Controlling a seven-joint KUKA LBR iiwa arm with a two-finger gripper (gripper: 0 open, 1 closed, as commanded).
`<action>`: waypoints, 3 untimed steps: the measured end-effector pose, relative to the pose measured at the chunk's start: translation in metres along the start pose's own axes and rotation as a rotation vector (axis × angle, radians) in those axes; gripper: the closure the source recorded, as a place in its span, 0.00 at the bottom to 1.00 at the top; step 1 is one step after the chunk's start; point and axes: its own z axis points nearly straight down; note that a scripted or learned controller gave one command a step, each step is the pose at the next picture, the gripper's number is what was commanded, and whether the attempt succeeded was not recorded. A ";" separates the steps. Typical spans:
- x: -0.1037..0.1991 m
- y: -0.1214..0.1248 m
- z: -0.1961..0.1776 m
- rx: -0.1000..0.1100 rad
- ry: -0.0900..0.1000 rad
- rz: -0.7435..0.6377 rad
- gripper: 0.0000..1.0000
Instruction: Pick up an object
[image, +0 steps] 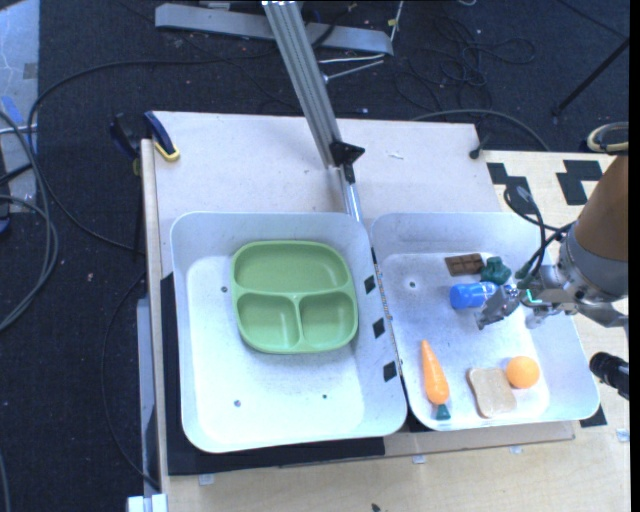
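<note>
Lying in right bin (570, 400): blue cylinder (469, 295), small, glossy.

From my remote station I saw the pale table (260, 160) carrying two shallow white bins side by side, the left bin (200, 400) and right bin (400, 240).

You see a matt green plastic tray (296, 297), left of it smooth white bin wall (190, 330), right of it a glossy blue plastic piece (468, 295), smooth orange ball (522, 372), rough tan slice (490, 391), behind it brushed metal pole (312, 85).
</note>
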 end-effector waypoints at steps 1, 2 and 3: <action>0.000 0.000 0.000 -0.001 0.000 0.000 0.00; 0.002 -0.003 0.064 0.005 0.001 0.002 0.00; 0.004 0.002 0.108 0.002 0.001 0.002 0.00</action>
